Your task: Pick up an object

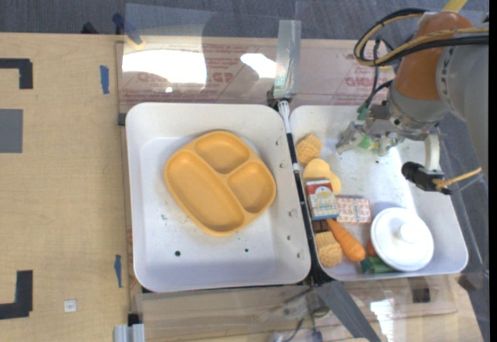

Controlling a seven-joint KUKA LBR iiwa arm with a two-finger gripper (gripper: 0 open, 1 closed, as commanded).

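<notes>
From where I stand, the grey KUKA arm w/ orange band (425, 68) reaches in from the right and hangs over the far part of the right shallow white bin (458, 235). Its two-finger gripper (368, 137) sits low near that bin's back wall. Can't tell how the jaws are set; the tip is a blur of grey metal w/ green bits, and nothing is visibly held there.

Things to pick are all in the right bin, mostly along its left wall. Front to back: a bumpy yellow corn-like toy (329, 252) at the near end, an orange toy carrot (346, 240) just beside it lying at a slant, then a small flat pink-and-white packet (352, 210) touching a little red-and-white box (321, 198). Behind the box is a pale yellow rounded piece (318, 171), and further back another bumpy yellow lump (308, 148). The gripper is to the right of that lump, apart from it. A round white lidded bowl (401, 238) sits toward the near right corner, w/ something green (378, 266) poking out by its front edge.

Left shallow white bin (147, 177) holds a yellow three-compartment plastic plate (220, 181), roughly central. Both bins rest on a light wooden bench (58, 177).
</notes>
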